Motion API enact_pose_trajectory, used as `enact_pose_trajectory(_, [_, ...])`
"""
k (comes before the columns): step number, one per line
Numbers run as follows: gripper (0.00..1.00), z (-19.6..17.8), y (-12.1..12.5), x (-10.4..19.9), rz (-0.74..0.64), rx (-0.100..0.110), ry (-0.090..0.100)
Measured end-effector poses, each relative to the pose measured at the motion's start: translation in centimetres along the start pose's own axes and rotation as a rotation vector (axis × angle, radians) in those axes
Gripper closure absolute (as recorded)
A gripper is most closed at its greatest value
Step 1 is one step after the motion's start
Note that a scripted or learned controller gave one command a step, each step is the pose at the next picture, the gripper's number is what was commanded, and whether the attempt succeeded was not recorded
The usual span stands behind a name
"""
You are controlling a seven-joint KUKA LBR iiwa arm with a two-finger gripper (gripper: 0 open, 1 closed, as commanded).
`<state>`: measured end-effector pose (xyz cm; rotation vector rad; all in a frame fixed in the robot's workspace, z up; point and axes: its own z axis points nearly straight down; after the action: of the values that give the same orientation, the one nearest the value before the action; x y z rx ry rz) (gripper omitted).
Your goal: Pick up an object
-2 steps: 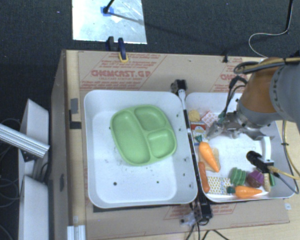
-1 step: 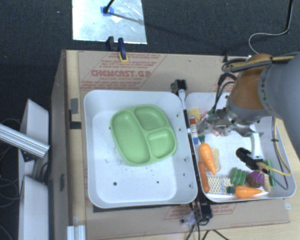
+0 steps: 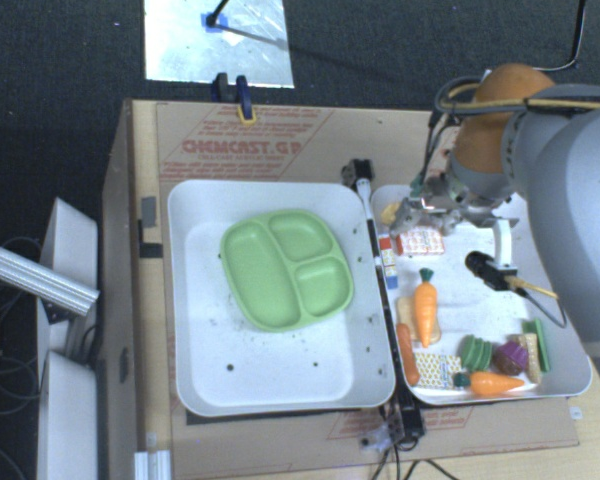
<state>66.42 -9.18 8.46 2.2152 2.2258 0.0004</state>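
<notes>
My gripper (image 3: 423, 211) is low over the far left part of the right bin (image 3: 570, 373), coming down from the grey arm with its orange band. Just below it lies a white packet with red print (image 3: 421, 242). An orange carrot with a green top (image 3: 426, 309) lies near the bin's middle. A second carrot (image 3: 494, 383) rests at the near edge. Nothing shows as held.
The left bin (image 3: 205, 368) holds a green divided plate (image 3: 286, 269). Along the right bin's near side lie a red-orange stick (image 3: 407, 354), a patterned card (image 3: 436, 370), a green piece (image 3: 475, 351), a purple piece (image 3: 511, 355) and a green strip (image 3: 538, 345). Small red and blue bits (image 3: 385, 253) sit by the divider.
</notes>
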Motion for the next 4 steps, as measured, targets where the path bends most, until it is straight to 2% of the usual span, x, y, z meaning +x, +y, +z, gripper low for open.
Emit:
enact_pose_trajectory(1, [1.00, -1.1, 0.1, 0.0, -0.004, -0.003, -0.001])
enact_pose_trajectory(2, [1.00, -10.1, -5.1, 3.4, -0.001, -0.003, 0.001])
enact_pose_trajectory(3, [1.00, -16.7, -13.3, 3.9, 0.004, -0.001, 0.001])
enact_pose_trajectory(4, [1.00, -18.2, -16.5, 1.3, 0.004, 0.000, 0.000])
